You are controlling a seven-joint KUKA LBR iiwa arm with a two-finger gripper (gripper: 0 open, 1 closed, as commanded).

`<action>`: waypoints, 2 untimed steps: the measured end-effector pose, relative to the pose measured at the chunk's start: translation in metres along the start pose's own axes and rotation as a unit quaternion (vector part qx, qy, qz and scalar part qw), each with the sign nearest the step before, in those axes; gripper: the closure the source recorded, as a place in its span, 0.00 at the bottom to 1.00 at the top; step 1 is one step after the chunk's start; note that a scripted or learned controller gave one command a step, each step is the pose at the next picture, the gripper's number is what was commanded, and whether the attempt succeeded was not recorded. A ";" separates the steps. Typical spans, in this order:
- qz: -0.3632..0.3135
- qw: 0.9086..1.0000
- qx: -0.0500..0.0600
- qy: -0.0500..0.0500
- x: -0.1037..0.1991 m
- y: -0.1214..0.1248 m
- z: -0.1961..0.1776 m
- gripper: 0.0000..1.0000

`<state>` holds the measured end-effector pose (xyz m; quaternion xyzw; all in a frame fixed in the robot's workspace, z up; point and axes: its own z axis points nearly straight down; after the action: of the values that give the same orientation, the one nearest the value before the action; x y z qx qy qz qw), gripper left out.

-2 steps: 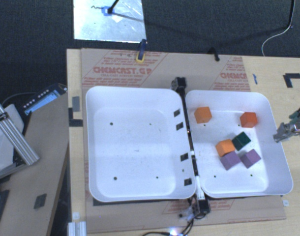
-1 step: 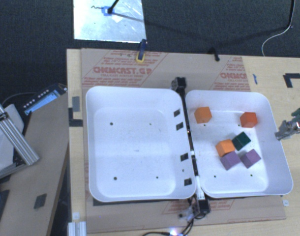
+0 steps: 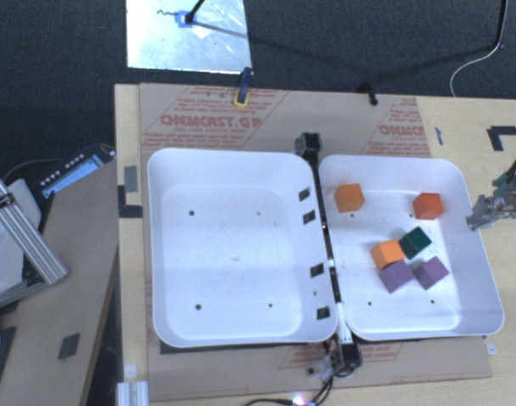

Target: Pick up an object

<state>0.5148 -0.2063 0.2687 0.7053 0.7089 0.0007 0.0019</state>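
The right bin holds several small blocks. An orange block lies near its upper left, and a red-orange block near its upper right. Lower down, an orange block, a dark green block and two purple blocks sit bunched together. My gripper shows at the right edge of the camera view, just outside the right bin's rim and right of the red-orange block. Nothing appears between its tips.
The left bin sits beside the right one, with black clips along the shared divider. A yellow clamp stands at the bench's back edge. A metal plate lies on the floor behind.
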 end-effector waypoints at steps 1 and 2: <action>0.002 1.000 0.002 0.001 0.000 -0.009 0.039 1.00; 0.000 1.000 -0.014 -0.004 0.025 -0.017 0.156 1.00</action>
<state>0.4983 -0.1814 0.1123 0.7052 0.7088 0.0078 0.0139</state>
